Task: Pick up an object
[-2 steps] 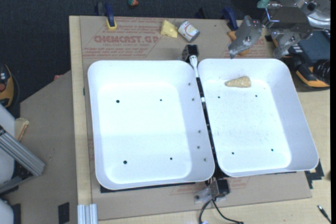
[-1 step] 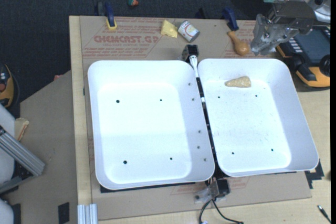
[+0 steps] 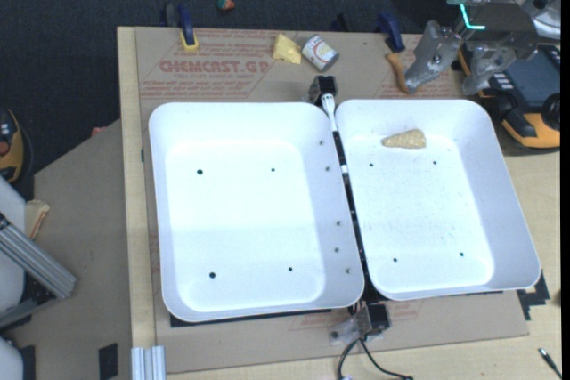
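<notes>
Hovering beyond the right bin [image 3: 499,191] at one o'clock, the gripper [image 3: 426,67] spreads empty fingers; a tan piece [image 3: 404,139] lies inside.

Two bins side by side on a board, the arm off at the far right.

The left bin [image 3: 240,209] touches the right bin [image 3: 436,200] along their shared edge. A flat lump [image 3: 404,139] lies in the right bin near its far wall. Behind the bins, a wedge [image 3: 287,50] and a small box [image 3: 320,52] sit close together on the board [image 3: 223,67]. The gripper [image 3: 426,67] hangs beyond the right bin's far edge.
</notes>
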`<state>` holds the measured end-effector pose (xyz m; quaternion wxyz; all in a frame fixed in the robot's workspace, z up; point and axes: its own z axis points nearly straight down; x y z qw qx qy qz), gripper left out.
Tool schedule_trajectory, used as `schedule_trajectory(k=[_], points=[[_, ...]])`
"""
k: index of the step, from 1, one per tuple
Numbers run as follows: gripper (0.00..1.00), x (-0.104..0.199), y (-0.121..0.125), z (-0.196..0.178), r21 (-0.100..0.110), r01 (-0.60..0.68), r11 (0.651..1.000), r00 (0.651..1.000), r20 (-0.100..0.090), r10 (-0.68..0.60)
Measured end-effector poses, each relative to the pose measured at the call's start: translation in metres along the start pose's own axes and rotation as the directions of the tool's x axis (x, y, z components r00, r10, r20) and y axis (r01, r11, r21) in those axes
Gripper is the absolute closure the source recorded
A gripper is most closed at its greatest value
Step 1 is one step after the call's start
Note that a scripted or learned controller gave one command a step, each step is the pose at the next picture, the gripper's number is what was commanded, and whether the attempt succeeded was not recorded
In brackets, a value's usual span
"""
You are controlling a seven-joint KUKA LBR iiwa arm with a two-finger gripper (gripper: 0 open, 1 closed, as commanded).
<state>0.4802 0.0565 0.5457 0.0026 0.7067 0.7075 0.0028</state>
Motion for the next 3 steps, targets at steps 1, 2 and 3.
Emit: schedule_trajectory(k=[1,2,3], points=[[0.00,0.126,0.006,0.012,0.005,0.013,1.000,1.000,-0.003,-0.013],[0.00,0.170,0.004,0.142,0.022,0.004,1.000,1.000,0.005,-0.004],[0.00,0.136,0.046,0.002,-0.010,-0.006,1.000,1.000,-0.005,0.006]])
